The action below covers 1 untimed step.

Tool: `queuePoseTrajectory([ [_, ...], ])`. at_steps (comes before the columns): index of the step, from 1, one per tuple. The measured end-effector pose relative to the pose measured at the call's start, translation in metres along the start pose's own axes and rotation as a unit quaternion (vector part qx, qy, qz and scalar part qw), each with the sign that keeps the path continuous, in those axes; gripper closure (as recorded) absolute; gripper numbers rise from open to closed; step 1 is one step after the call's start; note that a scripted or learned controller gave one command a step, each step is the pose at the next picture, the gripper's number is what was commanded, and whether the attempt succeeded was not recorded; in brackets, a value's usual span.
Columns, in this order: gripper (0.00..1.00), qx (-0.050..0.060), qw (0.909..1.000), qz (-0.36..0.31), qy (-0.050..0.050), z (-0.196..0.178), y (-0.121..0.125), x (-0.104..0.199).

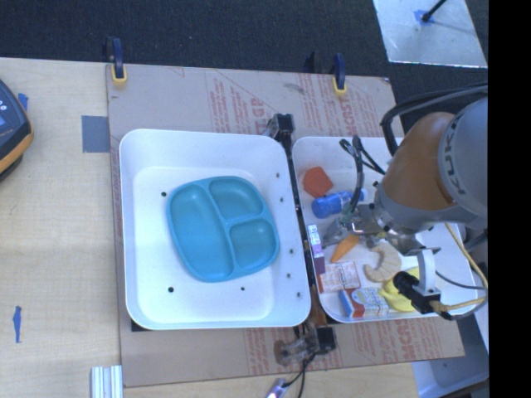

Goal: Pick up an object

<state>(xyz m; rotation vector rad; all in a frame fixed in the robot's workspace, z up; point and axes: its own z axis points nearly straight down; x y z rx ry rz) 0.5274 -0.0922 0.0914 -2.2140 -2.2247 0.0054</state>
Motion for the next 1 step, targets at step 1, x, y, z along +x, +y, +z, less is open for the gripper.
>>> queuePoseTrajectory([
  [1, 0.00, -0.001, 1.0000, 0.001, 0.000, -0.0004, 0.0052, -0.0029],
])
